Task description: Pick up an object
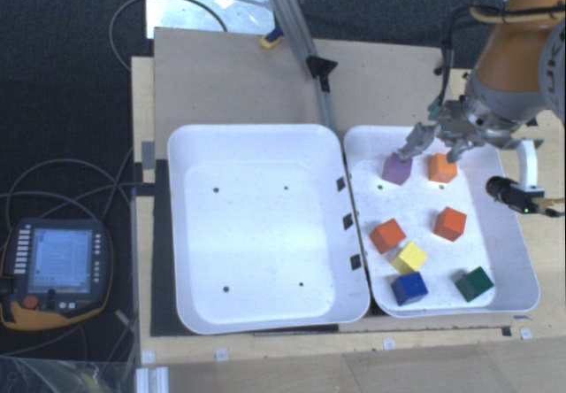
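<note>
Camera view: the grey two-finger gripper (435,146) hangs with its fingers spread open over the far end of the shallow white right-hand bin (522,250), gripping nothing. Against that bin's far wall, a purple block (397,168) lies just beside one fingertip and a small orange cube (441,167) just beside the other. Nearer the bin's middle sit two more orange cubes (450,223), and towards its near wall a yellow cube (412,256), a blue cube (409,287) and a dark green cube (475,282).

The arm (522,37) (orange band upward) is cut off by the right edge.
</note>
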